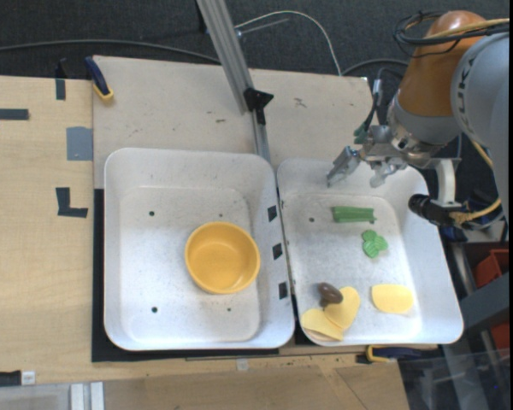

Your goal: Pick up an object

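Green block (352, 215) lies at twelve o'clock in the right bin (427, 314), just below the pincer (360, 172), whose fingers are spread and empty. I'd drop straight down, straddling its short sides.

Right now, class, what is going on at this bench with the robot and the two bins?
A grey and orange robot arm reaches in from the right, its claw open over the far edge of the right bin, with nothing between its fingers. In that bin lie a green block, a small green piece, a brown object and yellow pieces. The left bin holds a yellow bowl. Nothing has been picked up yet.
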You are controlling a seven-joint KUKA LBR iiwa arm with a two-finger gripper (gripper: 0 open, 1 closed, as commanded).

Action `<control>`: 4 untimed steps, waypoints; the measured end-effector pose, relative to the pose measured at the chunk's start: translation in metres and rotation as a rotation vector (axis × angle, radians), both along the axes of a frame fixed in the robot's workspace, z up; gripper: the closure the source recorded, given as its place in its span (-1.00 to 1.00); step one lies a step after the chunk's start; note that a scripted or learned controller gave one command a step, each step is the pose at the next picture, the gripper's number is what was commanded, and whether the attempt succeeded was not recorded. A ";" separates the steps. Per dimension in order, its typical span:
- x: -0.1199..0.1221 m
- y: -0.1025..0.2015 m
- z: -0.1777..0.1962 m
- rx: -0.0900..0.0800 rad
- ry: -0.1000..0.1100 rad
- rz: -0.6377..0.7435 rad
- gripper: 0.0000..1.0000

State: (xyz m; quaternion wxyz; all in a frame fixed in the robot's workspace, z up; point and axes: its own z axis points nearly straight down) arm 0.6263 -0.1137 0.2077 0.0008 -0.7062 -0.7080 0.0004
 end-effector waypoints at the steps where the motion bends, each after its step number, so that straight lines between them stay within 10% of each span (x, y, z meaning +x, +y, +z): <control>1: 0.000 0.000 0.000 0.000 0.000 0.000 -1.00; 4: 0.004 -0.003 -0.113 -0.005 -0.014 0.001 -1.00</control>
